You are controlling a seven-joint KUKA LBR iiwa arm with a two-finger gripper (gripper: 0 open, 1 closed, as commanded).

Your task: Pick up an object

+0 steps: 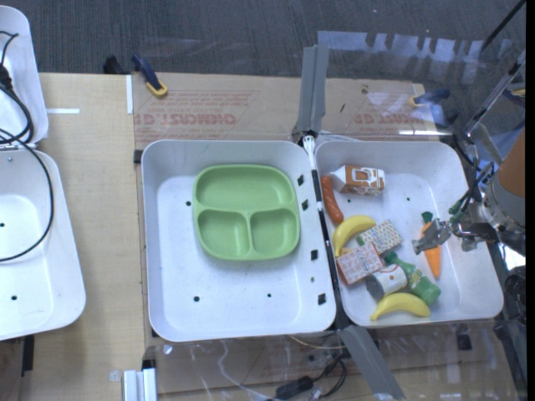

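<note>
My gripper (431, 239) reaches in from the right, low over the right side of the right bin (468, 182). It hangs directly above a small orange carrot (433, 260) with a green top, covering the carrot's upper end. I cannot tell whether it touches the carrot. To its left lie a yellow banana (353, 228), two patterned boxes (381, 236) (359, 265), a green bottle (411, 278) and a second banana (401, 307). An orange-and-white carton (365, 180) and a red-orange sausage shape (333, 200) lie further back.
The left bin (167, 249) holds a green three-compartment plate (247, 211). A raised divider (318, 224) separates the two bins. The arm's body (506, 199) fills the right edge. A white appliance with a black cable (25, 182) stands at the far left.
</note>
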